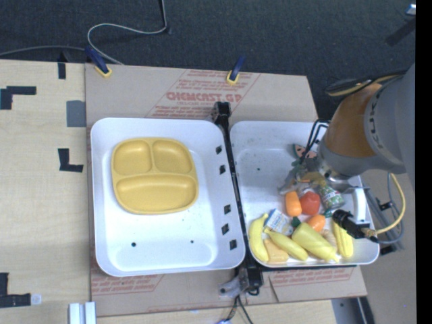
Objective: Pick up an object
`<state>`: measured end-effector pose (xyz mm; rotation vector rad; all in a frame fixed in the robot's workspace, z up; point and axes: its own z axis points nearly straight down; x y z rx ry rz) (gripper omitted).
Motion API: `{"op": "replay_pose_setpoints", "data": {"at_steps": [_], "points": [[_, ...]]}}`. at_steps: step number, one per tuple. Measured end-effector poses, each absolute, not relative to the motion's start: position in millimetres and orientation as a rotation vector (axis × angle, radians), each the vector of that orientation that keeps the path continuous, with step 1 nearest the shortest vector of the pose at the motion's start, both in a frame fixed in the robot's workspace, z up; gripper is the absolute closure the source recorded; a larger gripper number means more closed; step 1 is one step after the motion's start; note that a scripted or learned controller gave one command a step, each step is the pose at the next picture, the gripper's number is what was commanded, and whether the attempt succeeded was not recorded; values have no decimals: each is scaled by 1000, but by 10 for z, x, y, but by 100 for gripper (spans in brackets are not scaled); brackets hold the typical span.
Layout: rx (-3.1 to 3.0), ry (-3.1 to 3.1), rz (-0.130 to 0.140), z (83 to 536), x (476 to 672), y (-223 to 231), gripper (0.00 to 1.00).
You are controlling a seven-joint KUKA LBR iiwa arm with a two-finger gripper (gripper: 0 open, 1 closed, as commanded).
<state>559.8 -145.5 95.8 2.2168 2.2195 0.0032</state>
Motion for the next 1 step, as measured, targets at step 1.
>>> {"op": "replay_pose_setpoints", "data": {"at_steps": [1], "points": [[2219, 2225, 0, 1842, 5406, -612, 100]]}}
